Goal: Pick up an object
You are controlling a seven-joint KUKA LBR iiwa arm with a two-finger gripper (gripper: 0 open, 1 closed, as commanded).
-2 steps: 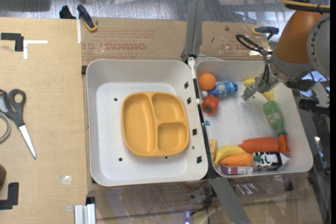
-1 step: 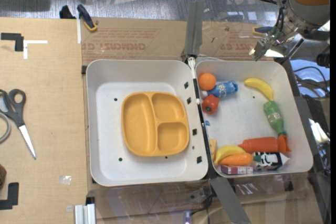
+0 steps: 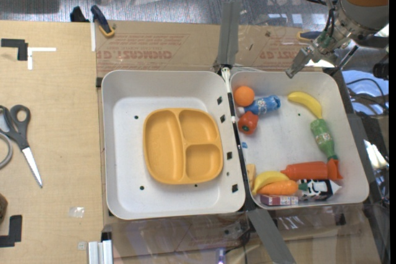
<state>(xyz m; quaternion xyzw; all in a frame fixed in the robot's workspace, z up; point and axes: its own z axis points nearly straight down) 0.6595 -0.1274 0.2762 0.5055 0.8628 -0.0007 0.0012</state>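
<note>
Gripper (image 3: 314, 60) hovers over the right bin's (image 3: 352, 133) far edge, jaws spread, empty. Best drop straight onto the lone banana (image 3: 307, 102), clear of neighbours.

We see the table (image 3: 49, 133), light wood w/ a brown cardboard sheet (image 3: 161, 46) across its 12 o'clock side. Two white bins sit on it touching: left bin (image 3: 117, 133) at center, right bin (image 3: 346, 133) at 3 o'clock. Scissors (image 3: 23, 139) lie at 9 o'clock. A blue-and-yellow clamp (image 3: 102, 20) sits at approx. 11 o'clock, at the cardboard's corner.
</note>
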